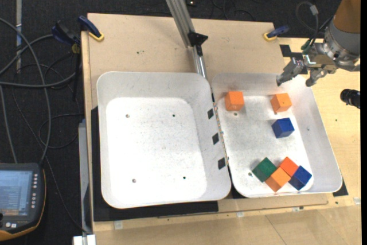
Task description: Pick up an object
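We are seeing six small blocks sitting in the right bin (321, 140), all cube-shaped, so none has a long axis. An orange cube (234, 100) is lying near the bin's far left corner, edges roughly square to the bin. A second orange cube (281, 102) is sitting to its right, turned slightly. A blue cube (282, 127) is lying just in front of that one, also turned a little. At the near edge a green cube (265, 170), two orange cubes (283, 174) and another blue cube (300, 177) are touching in a tight cluster, set diagonally.

The arm is coming in from the right, its orange band (348, 14) above a grey wrist, with the gripper (299, 70) hanging over the right bin's far right corner, apart from every cube. Its dark jaws are looking spread apart, nothing between them.

The bins are white, shallow, speckled, with rounded corners. The left bin (155, 140) is lying beside the right one on the tan board counter (143, 43).
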